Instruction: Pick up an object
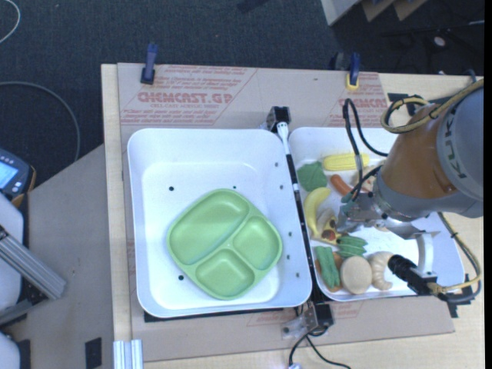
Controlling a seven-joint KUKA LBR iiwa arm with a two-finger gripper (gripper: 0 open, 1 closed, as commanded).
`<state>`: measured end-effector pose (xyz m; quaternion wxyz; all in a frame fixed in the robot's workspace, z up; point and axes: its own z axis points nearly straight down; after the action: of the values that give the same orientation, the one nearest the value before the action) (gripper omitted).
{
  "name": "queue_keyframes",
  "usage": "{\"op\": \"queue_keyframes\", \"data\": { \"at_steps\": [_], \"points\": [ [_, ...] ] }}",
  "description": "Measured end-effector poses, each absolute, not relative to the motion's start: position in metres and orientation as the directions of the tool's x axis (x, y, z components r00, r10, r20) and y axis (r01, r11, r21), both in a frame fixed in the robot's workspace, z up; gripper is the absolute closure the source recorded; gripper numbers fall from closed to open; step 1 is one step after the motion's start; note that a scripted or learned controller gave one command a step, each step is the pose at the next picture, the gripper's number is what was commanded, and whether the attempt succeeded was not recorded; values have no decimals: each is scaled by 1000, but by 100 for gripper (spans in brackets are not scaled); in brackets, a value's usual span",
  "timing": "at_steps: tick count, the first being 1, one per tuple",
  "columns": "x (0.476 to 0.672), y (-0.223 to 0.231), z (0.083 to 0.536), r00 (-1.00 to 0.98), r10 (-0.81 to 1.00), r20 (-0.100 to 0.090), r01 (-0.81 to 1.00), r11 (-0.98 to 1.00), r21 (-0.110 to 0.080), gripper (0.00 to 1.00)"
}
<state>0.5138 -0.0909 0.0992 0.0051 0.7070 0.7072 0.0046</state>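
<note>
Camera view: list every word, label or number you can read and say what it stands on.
"CHEMCAST G P": red print on the brown protective sheet behind the left bin.
Smaller red lines around it, and the repeat print behind the right bin: too blurred to read.
"KU": partial lettering on the arm.

even bright overhead light, soft shadows, slightly blurry.

A bench [192, 91] topped with a brown board printed in red lettering is seen, and two shallow white bins are borne on it side by side. The left bin [146, 206] is set just left of the right bin [453, 264], their inner rims touching along a black strip [290, 171]. Two blue clamps [148, 62] are fixed at the board's far edge, beyond the bins.
</note>
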Motion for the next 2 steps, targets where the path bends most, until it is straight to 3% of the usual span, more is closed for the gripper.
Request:
{"op": "queue_keyframes", "data": {
  "at_steps": [1,2],
  "points": [
    [507,-27,189,-6,1000,1,1000,6,7,100],
    [507,-30,195,-1,1000,-1,1000,1,3,100]
  ]
}}
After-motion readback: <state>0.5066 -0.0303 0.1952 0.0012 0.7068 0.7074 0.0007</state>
